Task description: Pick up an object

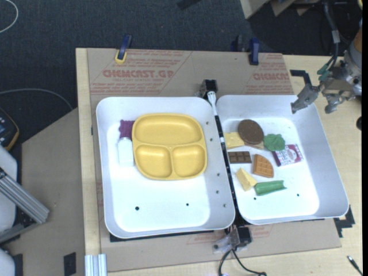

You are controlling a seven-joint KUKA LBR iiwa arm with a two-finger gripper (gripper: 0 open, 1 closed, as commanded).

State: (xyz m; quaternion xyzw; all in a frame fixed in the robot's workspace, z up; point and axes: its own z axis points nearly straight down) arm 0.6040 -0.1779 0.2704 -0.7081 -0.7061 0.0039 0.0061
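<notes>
In the camera view, nearest the lens lies the front rim of the left bin (167, 223), with the right bin (287, 209) touching it along the middle seam; both rest on the table (172, 68).

The right bin holds the candidates for picking, clustered toward its left half: a brown round cookie (250, 131), a green leafy piece (274, 141), a chocolate bar (239, 157), a waffle (263, 166), a cheese wedge (246, 179), a green pod (269, 187) and a small printed packet (290, 154). They look like toy food, so I judge them light, stiff and rather slick, none fragile. The green pod lies a little apart at the front of the cluster and is long and narrow; closing across its short width near the middle seems the safest hold. The cookie and waffle lie flat and close to their neighbours, giving little to pinch.

The left bin carries a yellow divided tray (169, 145), with a white bottle (125, 151) and a purple item (126, 127) just beside its left edge.

The hand (316, 96) hovers over the right bin's far right corner, well apart from the toy food. Its fingers stand moderately spread and nothing lies between them.
</notes>
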